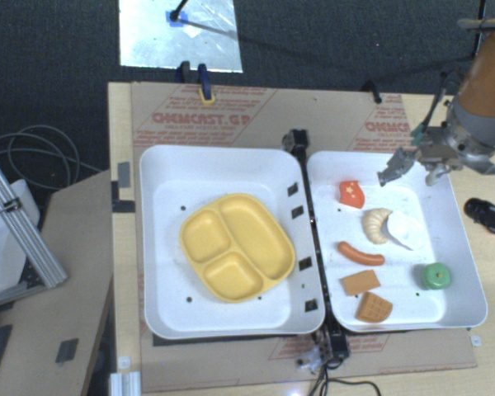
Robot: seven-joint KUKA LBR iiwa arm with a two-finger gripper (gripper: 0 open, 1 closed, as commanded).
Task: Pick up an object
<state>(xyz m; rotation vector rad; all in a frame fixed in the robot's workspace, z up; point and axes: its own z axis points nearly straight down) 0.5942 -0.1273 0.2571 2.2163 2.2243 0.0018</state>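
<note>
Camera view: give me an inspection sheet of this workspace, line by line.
Surface: bench bearing the left bin and the right bin side by side.
Job's things: in the right bin, red piece, croissant, sausage, cracker, waffle, green piece.
Clutter: yellow divided plate in the left bin.
Grippers: gripper open above the right bin's far edge, holding nothing.
Cables: black coil at left; wires at the near edge.
Surroundings: metal sheet; aluminium frame.
</note>
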